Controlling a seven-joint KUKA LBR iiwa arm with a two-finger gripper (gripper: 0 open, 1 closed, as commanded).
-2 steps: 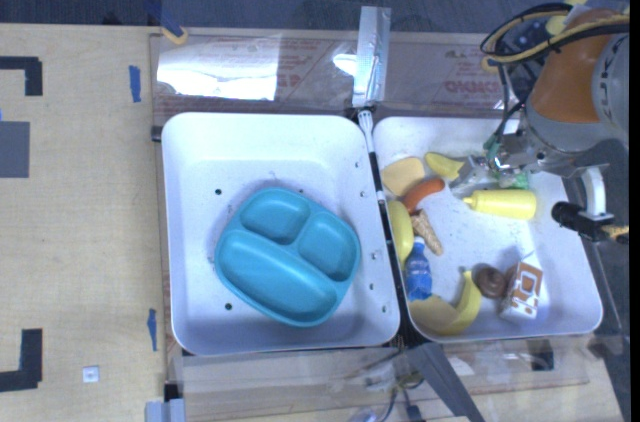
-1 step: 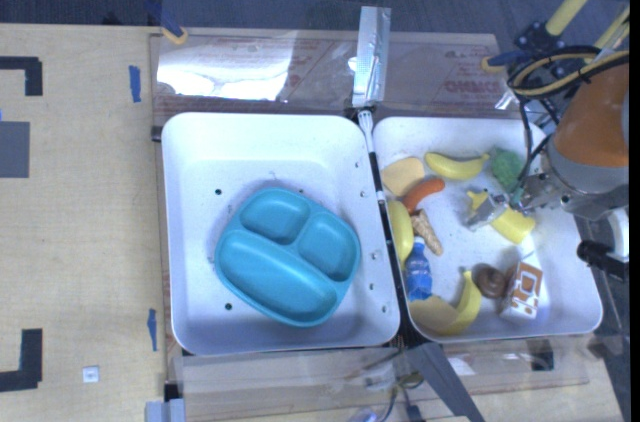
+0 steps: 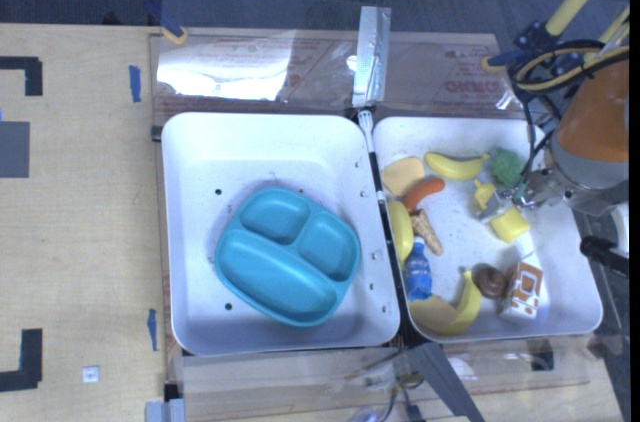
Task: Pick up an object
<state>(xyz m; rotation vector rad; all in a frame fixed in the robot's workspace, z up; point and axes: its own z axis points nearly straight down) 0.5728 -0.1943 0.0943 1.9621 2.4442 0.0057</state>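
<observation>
Everything here is placed relative to the right-hand white bin (image 3: 590, 305), the one crowded with small things. Along its near edge a curved yellow banana (image 3: 452, 310) lies beside a small brown object (image 3: 489, 281) and a white and orange carton (image 3: 524, 288). A little farther in, a blue bottle (image 3: 417, 272) lies against the left wall, beside a pale yellow piece (image 3: 401, 230). Near the middle sit a yellow block (image 3: 510, 226) and a tan and orange piece (image 3: 424, 210).

The gripper (image 3: 522, 194) hangs low over the right of the bin's middle, just beyond the yellow block, on the arm (image 3: 598, 135) coming in from the right. Whether it is spread or closed cannot be told, and nothing can be seen in its grasp. The yellow block looks the likeliest target, since it lies closest and apart from its neighbours.

Toward the far wall lie a second banana (image 3: 455, 166), a green object (image 3: 507, 167) and an orange slab (image 3: 402, 174); the green object could crowd a grasp.

To the left, the other bin (image 3: 190, 150) holds a blue divided tray (image 3: 288, 255).
</observation>
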